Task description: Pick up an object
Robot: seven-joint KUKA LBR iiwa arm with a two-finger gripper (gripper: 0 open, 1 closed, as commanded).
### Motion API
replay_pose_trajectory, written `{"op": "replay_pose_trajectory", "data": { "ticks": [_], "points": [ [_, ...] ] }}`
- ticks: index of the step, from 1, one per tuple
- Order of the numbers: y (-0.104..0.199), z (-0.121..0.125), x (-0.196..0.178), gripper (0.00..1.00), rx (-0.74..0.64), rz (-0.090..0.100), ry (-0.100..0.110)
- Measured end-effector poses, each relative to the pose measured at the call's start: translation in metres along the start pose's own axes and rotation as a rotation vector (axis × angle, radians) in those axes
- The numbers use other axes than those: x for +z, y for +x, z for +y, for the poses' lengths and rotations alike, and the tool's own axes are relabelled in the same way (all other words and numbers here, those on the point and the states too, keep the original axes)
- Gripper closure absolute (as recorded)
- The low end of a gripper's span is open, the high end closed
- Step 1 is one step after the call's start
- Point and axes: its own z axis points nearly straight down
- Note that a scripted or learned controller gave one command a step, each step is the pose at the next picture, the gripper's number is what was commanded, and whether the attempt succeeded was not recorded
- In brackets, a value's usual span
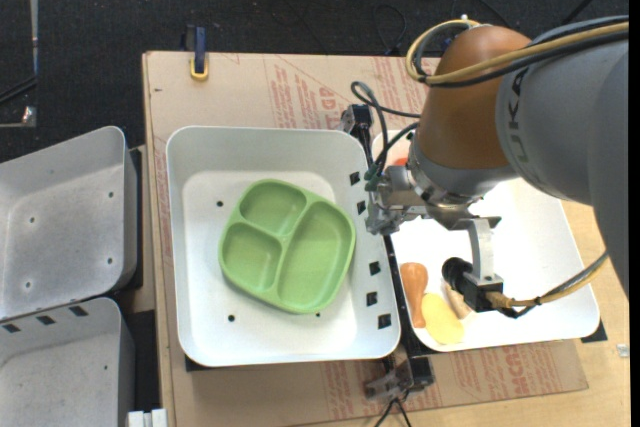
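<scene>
We see the tool (388, 210) low at the left edge of the right bin (540, 245), close against the wall it shares with the left bin (200, 147). The wrist above covers it, so we cannot tell whether it is apart or together, and we see nothing gripped in it.

Nearest to it in the right bin are an orange piece (413, 279) and a yellow piece (441, 318). They touch each other and lie near the bin's front-left corner, just beside the tool. We judge these the likeliest things to pick. Lying loose and bunched in a corner, they leave little room on the wall side, which may be why the tool sits so tight to that edge.

In the left bin a green plate (288, 245) with three compartments lies flat near the middle, well apart from the walls. It is wide and shallow, so we think it is the harder grasp.

The arm (575, 105) reaches in from the right across the counter (250, 85). Its orange band (475, 105) sits over the right bin's back-left part, and the wrist is bent steeply downward.
</scene>
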Motion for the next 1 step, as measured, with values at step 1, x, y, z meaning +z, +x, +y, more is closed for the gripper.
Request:
{"op": "replay_pose_trajectory", "data": {
  "ticks": [1],
  "points": [
    [0.0544,-0.0053,-0.0111,1.0,0.0,0.0,0.001]
  ]
}}
